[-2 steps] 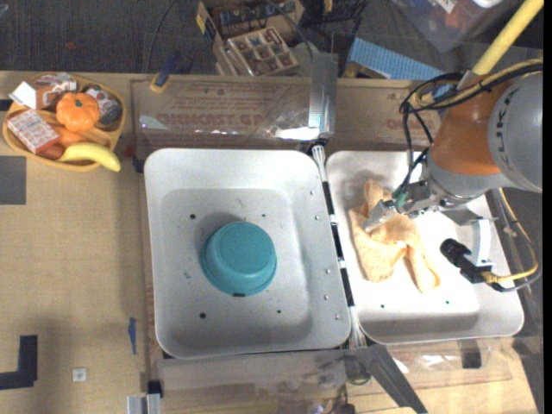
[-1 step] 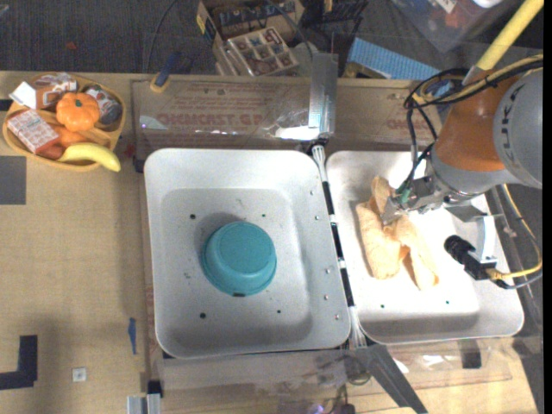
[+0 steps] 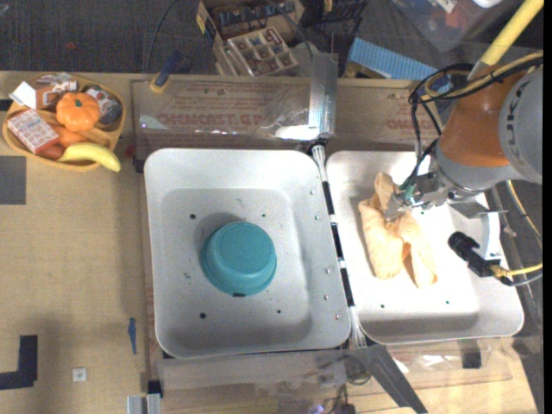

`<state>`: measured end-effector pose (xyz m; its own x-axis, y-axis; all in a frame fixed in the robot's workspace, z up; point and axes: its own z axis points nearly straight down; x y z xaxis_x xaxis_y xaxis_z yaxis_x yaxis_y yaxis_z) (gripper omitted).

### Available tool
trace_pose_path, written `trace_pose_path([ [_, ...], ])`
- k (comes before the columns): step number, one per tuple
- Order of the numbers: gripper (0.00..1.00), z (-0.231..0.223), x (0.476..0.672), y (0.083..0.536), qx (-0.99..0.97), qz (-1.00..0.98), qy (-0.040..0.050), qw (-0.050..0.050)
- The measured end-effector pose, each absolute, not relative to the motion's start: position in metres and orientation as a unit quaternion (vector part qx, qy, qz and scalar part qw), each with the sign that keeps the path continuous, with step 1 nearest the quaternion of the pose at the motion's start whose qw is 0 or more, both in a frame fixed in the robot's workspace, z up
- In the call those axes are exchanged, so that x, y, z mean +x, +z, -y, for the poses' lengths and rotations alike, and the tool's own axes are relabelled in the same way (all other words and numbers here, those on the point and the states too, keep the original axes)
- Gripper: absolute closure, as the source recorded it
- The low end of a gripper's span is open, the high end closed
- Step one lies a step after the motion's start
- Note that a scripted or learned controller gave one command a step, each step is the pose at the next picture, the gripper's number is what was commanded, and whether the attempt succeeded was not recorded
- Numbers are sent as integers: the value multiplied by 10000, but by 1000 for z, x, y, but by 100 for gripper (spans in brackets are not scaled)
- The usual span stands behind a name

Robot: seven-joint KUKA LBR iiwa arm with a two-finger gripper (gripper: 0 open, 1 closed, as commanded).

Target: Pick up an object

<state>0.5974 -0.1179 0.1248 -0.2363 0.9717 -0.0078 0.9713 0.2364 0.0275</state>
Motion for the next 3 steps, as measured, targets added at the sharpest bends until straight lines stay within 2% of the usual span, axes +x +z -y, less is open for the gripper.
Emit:
trace_pose_path([
  [1,0,118,597,125,6179,-7861,84,116],
  [2,0,79,550,238,6089,-7932,4,15],
  [3,0,130,550,165,6615,-7499,-3,-4],
])
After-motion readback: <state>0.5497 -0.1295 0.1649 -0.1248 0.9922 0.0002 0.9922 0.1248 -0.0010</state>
